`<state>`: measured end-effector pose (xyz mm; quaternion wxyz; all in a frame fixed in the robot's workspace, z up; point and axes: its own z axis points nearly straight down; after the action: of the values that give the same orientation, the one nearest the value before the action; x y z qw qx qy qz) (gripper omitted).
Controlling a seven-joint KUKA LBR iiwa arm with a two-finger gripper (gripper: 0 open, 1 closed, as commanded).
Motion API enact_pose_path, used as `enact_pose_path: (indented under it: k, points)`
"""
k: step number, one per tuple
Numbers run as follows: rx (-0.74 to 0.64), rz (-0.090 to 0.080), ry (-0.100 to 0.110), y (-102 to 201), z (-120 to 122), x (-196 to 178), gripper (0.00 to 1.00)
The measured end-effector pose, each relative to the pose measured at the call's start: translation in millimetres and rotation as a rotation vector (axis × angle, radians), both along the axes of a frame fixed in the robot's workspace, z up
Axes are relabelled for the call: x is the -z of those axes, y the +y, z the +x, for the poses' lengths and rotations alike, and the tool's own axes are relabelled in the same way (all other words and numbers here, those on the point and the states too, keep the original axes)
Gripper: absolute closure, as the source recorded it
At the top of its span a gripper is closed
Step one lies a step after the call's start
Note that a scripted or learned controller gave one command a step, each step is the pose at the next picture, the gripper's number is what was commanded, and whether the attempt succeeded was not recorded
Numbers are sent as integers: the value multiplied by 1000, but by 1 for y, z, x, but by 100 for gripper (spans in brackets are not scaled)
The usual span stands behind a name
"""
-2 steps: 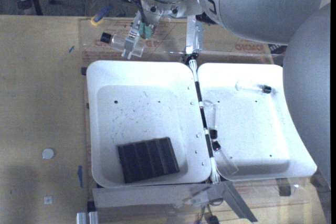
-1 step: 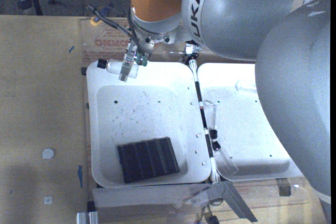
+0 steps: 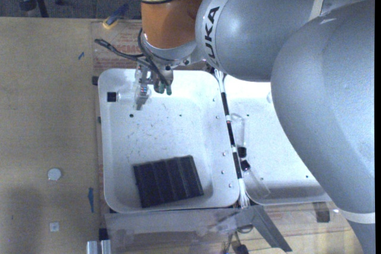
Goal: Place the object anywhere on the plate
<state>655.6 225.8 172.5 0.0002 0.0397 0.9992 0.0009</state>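
Observation:
A dark ribbed plate (image 3: 168,181) lies flat in the near part of the left bin (image 3: 119,187). A small black cube (image 3: 111,97) sits in that bin's far left corner. My gripper (image 3: 152,90) hangs over the far part of the left bin, to the right of the cube and well beyond the plate. Its fingers (image 3: 141,94) stand apart with nothing between them, so it is open. The grey arm with its orange band (image 3: 169,3) reaches in from the right and hides much of the right bin.
The right bin (image 3: 280,187) adjoins the left one along a raised divider (image 3: 233,140), where a few small dark bits lie. Bare wooden bench (image 3: 41,104) stretches to the left. Clutter sits beyond the bins at the top.

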Motion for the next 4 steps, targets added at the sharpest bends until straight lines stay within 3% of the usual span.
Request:
enact_pose_path:
  k: [1,2,3,4]
  points:
    - [-161,1,-7,1,4,-31,100]
    - [-446,1,-3,0,11,-2,100]
    - [-583,1,-9,1,11,-37,100]
    - [-655,0,-9,1,11,-153,100]
